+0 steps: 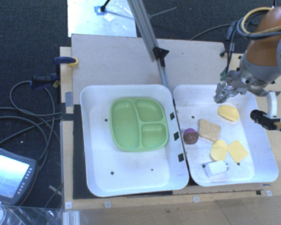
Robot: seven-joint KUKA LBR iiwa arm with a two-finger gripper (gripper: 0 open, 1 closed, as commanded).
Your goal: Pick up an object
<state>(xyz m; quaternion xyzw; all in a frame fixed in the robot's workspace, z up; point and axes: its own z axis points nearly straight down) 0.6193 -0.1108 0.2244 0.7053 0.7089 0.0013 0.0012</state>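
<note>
Green divided plate (pixel 139 124), white bins (pixel 94 168), yellow slices (pixel 228 113), maroon disc (pixel 191 136)

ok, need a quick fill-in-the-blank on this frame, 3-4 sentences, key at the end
1. The green divided plate lies in the ____ bin.
2. The plate has ____ compartments.
3. The round dark purple piece lies in the right bin, near its ____ wall.
4. The gripper hangs over the ____ bin, near its far edge.

Missing words: left; three; left; right
</note>
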